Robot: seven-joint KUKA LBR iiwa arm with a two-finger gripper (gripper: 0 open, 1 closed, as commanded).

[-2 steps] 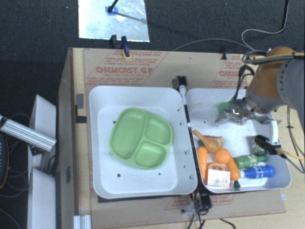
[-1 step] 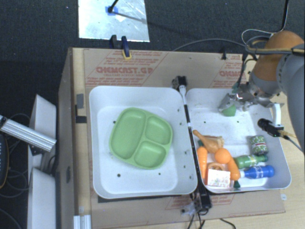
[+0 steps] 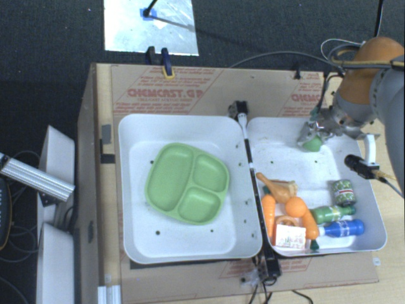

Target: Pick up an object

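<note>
My gripper (image 3: 312,134) hangs over the back of the right bin (image 3: 278,138), near its far right corner. A small green object (image 3: 311,144) sits between its fingers, and the gripper is shut on it just above the bin floor. The front of the right bin holds a tan drumstick-shaped toy (image 3: 278,185), a carrot (image 3: 269,215), an orange ball (image 3: 295,206), a white card (image 3: 290,238), a green bottle (image 3: 329,214), a blue bottle (image 3: 342,228) and a small patterned can (image 3: 343,192).
The left bin (image 3: 136,170) holds a green divided plate (image 3: 187,182). A black clip (image 3: 239,111) sits at the back where the two bins meet. The arm's grey wrist and orange band (image 3: 373,56) rise at the right.
</note>
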